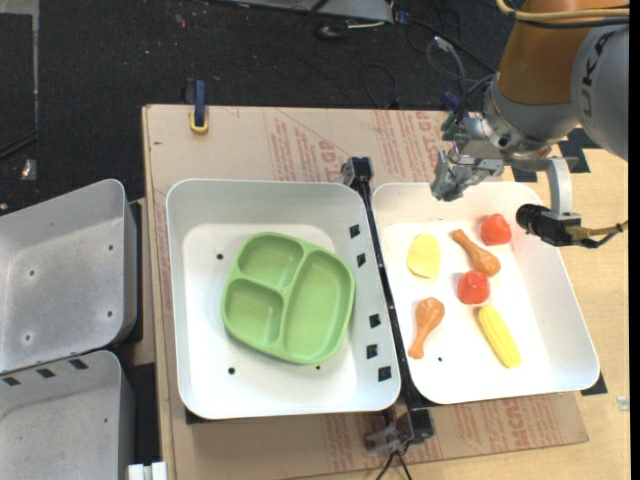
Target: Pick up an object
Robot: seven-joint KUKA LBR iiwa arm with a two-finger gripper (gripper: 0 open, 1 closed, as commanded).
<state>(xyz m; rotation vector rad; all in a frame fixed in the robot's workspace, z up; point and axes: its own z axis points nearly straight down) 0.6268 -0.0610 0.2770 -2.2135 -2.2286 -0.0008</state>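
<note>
The right bin holds toy food: a pale yellow chip-like piece, two orange drumsticks, two red tomatoes and a yellow corn cob. My gripper hangs above the bin's far left corner, up and to the right of the yellow piece. Nothing shows between its fingers.
The left bin holds a green three-compartment plate. Black clips run along the seam between the bins. White trays lie off the bench at the left. A yellow-handled clamp grips the board's far edge.
</note>
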